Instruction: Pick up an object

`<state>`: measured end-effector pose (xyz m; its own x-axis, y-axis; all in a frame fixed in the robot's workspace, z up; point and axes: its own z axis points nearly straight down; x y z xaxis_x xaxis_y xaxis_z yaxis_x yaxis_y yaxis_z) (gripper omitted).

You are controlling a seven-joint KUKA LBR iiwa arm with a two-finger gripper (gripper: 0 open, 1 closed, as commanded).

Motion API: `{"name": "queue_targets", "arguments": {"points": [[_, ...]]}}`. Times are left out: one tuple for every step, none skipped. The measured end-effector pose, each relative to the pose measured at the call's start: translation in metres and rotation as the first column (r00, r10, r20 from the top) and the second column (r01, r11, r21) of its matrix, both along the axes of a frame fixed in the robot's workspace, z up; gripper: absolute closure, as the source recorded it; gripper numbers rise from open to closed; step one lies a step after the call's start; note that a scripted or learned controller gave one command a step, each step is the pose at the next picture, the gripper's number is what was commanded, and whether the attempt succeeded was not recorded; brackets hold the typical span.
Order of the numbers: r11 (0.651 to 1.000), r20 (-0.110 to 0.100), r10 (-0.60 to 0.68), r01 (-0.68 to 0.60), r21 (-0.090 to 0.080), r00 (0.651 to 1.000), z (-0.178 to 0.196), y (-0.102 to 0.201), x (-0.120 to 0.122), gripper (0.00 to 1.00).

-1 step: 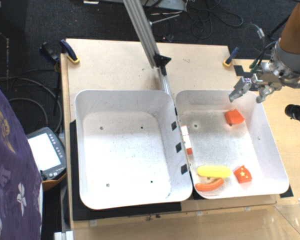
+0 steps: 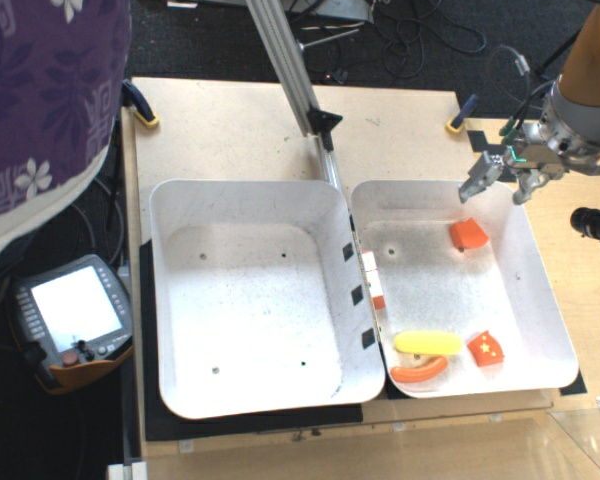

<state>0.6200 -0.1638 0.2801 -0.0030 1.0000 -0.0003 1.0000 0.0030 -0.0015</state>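
Gripper [image 2: 500, 186] open above right bin's [image 2: 540, 298] orange block [image 2: 469, 234].

A pale wooden tabletop [image 2: 230, 128] fills the middle, lit evenly from above. A slanted grey metal strut [image 2: 280, 53] runs from 12 o'clock down toward the centre. At 9 to 11 o'clock hangs a purple cloth with pale flower print [image 2: 40, 88]. Below it, at 8 o'clock, rests a grey handheld control pendant with a bright white screen [image 2: 75, 318]. Along the top, from 12 to 2 o'clock, a dark speckled floor [image 2: 420, 63] carries a tangle of black cables [image 2: 400, 18]. Yellow-and-black clamps [image 2: 140, 108] grip the tabletop's far edge at 10 and 1 o'clock.
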Motion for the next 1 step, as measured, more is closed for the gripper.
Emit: {"name": "queue_targets", "arguments": {"points": [[1.000, -0.005, -0.002, 0.002, 0.001, 1.000, -0.0626, 0.0068, -0.0031, 0.00]]}}
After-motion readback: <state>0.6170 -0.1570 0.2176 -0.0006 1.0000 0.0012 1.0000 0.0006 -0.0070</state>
